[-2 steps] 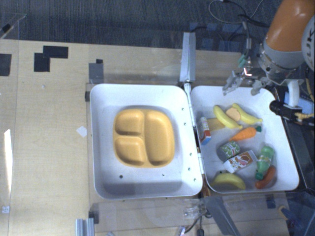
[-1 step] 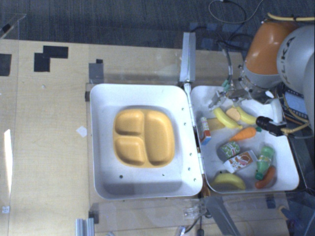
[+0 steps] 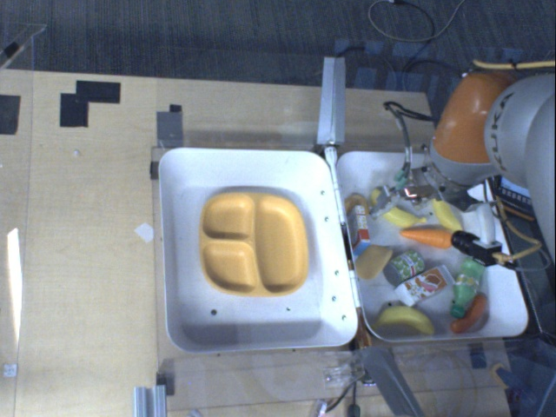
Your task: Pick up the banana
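Banana is seen at right bin's front; pincer hangs near back, state cannot be told.

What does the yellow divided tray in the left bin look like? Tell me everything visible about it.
The yellow three-compartment tray looks like smooth moulded plastic, squarish with rounded corners. Raised ridges split it into two smaller compartments on the left, one above the other, and one long compartment on the right. It lies flat, open side up, near the middle of the shallow white left bin, resting on the bin's floor and clear of its walls. Nothing sits in it.
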Robot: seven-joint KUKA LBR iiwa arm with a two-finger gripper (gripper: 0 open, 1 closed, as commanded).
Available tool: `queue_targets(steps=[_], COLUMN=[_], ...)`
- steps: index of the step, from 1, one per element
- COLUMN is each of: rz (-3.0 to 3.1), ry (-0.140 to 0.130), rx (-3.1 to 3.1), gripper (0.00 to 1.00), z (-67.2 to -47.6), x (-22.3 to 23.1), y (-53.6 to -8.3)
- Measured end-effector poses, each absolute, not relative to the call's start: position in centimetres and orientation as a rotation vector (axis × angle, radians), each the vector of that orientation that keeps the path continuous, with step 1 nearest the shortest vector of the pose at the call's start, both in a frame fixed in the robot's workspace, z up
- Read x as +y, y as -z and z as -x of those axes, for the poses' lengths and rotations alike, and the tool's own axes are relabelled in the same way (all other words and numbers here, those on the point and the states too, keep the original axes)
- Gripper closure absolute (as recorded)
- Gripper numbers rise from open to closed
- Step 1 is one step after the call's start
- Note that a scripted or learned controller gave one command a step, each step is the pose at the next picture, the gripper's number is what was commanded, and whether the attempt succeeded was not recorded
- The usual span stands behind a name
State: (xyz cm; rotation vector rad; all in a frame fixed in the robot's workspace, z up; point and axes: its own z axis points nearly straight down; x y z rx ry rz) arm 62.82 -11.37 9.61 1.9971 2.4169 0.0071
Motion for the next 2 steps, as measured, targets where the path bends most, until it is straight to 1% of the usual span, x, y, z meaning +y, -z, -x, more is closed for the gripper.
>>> queue_targets(steps=[1, 2], rz=[-1.992, -2.141], ry=[-0.013, -0.007], rx=[2.414, 2.291], gripper=[1.00, 1.00], z=[-63.0, -61.1], x=[-11.3, -8.6], y=[-10.9, -24.1])
